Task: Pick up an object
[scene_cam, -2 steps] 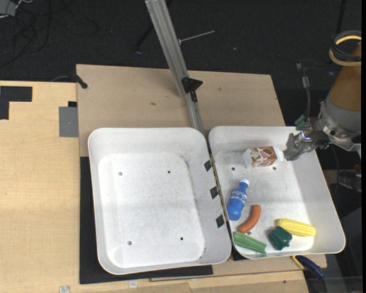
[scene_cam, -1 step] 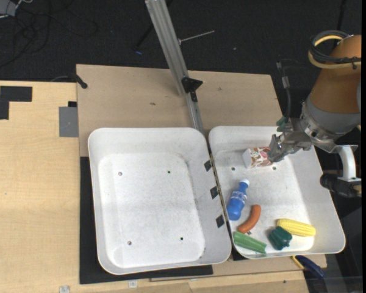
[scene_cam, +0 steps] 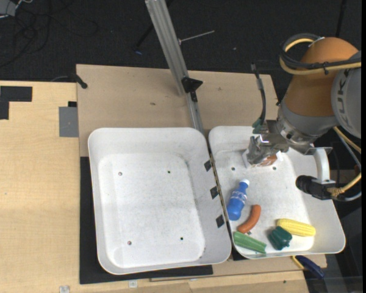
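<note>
Hanging low over the right bin [scene_cam: 329, 237], the gripper [scene_cam: 261, 154] is seemingly clamped on a small reddish object [scene_cam: 268, 160], presumably for lifting.

Two shallow white plastic bins sit side by side: the left bin [scene_cam: 104, 163] and the right bin [scene_cam: 305, 215]. In the right bin lie five loose things: one blue plastic bottle with a white cap [scene_cam: 237, 201], one orange-red sausage-shaped toy [scene_cam: 249, 218], one yellow corn cob toy [scene_cam: 296, 227], one long green vegetable-shaped toy [scene_cam: 249, 242] and one dark green blocky piece [scene_cam: 279, 237].
</note>
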You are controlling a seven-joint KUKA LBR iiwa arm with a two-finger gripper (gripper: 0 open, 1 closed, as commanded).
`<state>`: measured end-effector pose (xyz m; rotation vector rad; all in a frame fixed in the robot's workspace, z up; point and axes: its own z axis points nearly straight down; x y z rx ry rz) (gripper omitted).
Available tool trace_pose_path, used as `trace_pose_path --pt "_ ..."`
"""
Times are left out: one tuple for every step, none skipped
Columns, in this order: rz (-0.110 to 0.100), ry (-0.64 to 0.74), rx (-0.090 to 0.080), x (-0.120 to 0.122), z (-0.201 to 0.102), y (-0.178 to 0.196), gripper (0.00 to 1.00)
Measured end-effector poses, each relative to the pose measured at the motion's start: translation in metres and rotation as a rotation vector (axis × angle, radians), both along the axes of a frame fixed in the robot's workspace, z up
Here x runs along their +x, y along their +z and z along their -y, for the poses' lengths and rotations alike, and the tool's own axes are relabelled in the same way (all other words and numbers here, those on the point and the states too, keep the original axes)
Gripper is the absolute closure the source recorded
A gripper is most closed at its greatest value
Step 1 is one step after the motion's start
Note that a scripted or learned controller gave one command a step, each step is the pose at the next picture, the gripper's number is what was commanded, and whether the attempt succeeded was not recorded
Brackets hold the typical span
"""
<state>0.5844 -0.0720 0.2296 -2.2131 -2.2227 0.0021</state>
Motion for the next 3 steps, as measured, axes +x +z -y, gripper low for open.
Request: trace_pose_path --pt "0.002 0.001 0.000 -0.001 -0.049 0.009 1.00" --pt "0.002 0.000 -0.001 0.005 -0.098 0.007 1.00" --pt "0.002 0.001 -0.001 -0.003 -0.153 0.013 1.00"
